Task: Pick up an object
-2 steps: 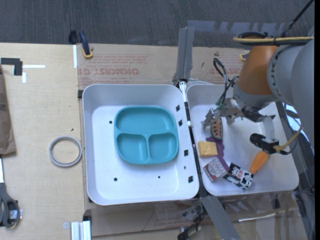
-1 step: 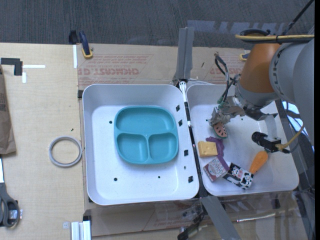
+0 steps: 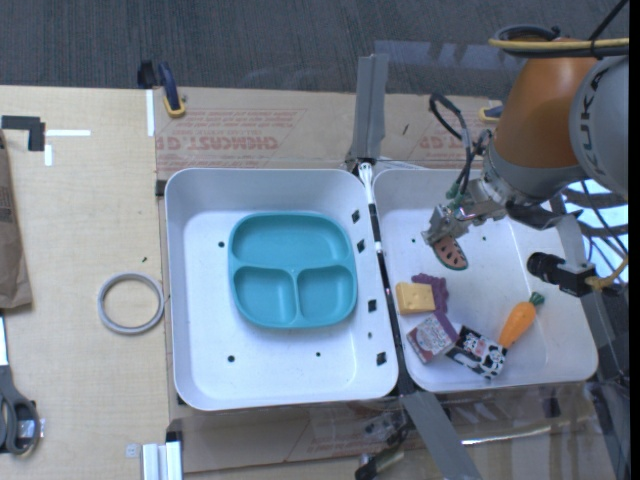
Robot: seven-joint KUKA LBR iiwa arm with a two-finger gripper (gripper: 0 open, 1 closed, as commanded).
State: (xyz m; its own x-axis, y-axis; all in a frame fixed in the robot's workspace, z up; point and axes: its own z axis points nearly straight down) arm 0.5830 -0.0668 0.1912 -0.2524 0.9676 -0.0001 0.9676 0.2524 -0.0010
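Observation:
My gripper (image 3: 447, 238) hangs over the back left part of the right bin (image 3: 560, 368). A watermelon slice toy (image 3: 456, 255), red with a dark rind, sits right at its fingertips and looks pinched between them. Below it in the same bin lie a yellow cheese block (image 3: 413, 297), a purple piece (image 3: 436, 287), a small printed packet (image 3: 431, 338), a black-and-white cow toy (image 3: 478, 352) and an orange carrot (image 3: 518, 322).
The left bin (image 3: 190, 298) holds a teal divided plate (image 3: 293, 269). A grey ring (image 3: 130, 302) lies on the bench to the left of the bins. Cables and the arm's body crowd the right bin's far right side.

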